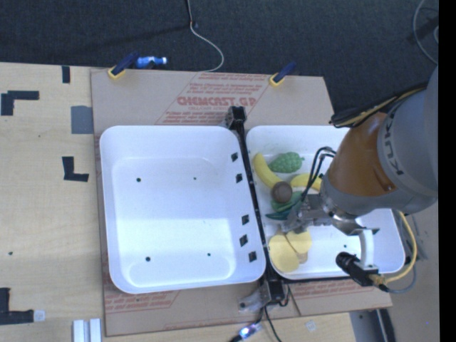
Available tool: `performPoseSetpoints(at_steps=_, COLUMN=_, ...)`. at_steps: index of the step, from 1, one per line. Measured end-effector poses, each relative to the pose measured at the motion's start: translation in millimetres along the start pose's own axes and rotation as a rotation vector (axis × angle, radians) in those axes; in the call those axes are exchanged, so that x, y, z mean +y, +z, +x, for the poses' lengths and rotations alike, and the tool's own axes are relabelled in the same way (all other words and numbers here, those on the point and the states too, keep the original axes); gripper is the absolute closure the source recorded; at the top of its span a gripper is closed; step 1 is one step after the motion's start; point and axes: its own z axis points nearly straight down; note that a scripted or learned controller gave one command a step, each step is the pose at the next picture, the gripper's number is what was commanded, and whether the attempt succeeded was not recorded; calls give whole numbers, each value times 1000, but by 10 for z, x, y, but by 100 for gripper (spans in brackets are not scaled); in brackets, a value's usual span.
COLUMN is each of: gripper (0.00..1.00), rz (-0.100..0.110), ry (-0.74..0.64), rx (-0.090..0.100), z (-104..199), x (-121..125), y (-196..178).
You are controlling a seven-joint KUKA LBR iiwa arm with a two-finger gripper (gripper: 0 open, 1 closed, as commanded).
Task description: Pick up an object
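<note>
— The fingers are lost against the grey metal of the wrist; whether they are spread or closed cannot be told.

— Agreed. The gripper (298, 219) is seen low in the right bin (393, 228), set over a dark green leafy piece (283, 209). That piece is judged the likeliest target, since it lies just at the tool's tip.

— Nothing is shown clamped, so no hold can be claimed. The pick is judged not yet made.

— And the crowd around it is noted. A brown round object (282, 191) is touching the leafy piece on its far side, a banana (263, 170) lies by the dividing wall, and a green bumpy fruit (287, 162) sits beyond.

— Pale yellow pieces (289, 251) are parked on the near side too. A neighbour could be nudged or caught along with the target.

— The dividing wall is close as well, so little sideways room is left. The left bin (171, 212) offers nothing to be picked.
</note>
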Motion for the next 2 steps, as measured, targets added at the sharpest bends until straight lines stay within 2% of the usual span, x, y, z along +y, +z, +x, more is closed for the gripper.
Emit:
performPoseSetpoints(at_steps=1, gripper=100, rz=-9, ry=-2, rx=-2, z=-38, x=337, y=258)
performPoseSetpoints(at_steps=2, gripper=100, rz=-8, ry=-3, rx=-1, z=-29, x=327, y=149)
